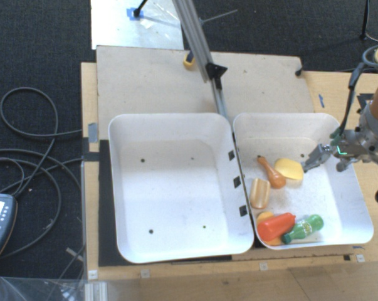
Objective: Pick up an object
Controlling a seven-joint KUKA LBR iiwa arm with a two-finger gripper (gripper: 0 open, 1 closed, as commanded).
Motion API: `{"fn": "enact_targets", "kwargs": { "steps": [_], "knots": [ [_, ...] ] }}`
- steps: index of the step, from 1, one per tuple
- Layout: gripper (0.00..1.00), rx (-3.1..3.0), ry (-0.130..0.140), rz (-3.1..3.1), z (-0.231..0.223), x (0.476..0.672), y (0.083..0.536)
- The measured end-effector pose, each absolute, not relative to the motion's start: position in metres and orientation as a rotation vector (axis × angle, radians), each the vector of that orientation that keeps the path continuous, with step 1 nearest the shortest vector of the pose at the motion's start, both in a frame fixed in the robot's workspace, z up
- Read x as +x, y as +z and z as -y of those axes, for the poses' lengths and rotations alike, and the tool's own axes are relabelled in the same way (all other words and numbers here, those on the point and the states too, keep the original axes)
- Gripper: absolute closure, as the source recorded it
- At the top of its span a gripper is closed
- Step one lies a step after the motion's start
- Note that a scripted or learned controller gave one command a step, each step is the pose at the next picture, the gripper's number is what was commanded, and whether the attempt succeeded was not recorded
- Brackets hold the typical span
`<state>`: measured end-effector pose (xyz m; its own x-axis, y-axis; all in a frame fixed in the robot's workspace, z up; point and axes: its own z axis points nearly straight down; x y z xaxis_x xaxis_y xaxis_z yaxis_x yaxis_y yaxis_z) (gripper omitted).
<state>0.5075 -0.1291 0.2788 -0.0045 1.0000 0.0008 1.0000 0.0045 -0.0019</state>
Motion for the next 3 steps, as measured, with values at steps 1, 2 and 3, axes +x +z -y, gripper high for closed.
{"fn": "enact_targets", "kwargs": {
  "steps": [1,2,3],
  "knots": [
    [0.00,-2.220,-0.003,2.226,0.129,0.508,0.281],
    [0.00,-2.220,0.002,2.220,0.131,0.510,0.239],
    [0.00,-2.219,0.003,2.219,0.135,0.501,0.189]
  ]
}}
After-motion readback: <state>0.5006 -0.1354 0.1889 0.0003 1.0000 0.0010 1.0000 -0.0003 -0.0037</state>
